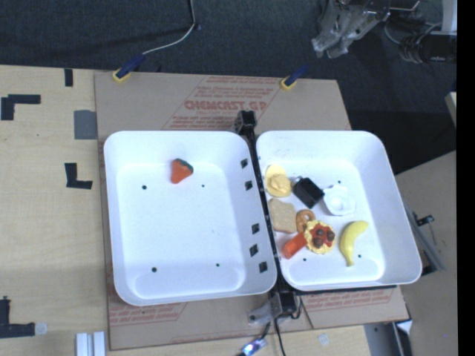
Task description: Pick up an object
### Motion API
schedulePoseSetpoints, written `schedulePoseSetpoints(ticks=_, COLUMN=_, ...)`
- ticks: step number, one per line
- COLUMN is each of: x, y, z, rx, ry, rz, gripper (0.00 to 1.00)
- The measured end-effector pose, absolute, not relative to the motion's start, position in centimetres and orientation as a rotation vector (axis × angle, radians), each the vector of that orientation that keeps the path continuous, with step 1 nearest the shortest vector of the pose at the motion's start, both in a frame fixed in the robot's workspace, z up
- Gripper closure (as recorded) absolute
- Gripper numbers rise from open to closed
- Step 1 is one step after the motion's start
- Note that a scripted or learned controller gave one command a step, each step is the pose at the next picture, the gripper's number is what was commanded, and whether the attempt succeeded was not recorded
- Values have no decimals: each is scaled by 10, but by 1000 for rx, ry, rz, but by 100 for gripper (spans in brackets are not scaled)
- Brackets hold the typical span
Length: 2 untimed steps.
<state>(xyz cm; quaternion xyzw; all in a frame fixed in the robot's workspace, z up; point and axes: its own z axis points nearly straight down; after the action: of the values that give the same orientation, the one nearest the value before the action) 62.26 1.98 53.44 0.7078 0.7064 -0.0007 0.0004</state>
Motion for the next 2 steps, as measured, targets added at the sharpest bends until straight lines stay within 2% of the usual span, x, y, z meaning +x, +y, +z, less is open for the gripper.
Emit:
schedulePoseSetpoints(ticks=1, x=670, y=-44, z=533, rx=2226, ry=2214, rz=-5, gripper=100)
schedulePoseSetpoints(ticks=2, x=668, y=-92, z=534, rx=2224, ry=2216, rz=-3, gripper=100)
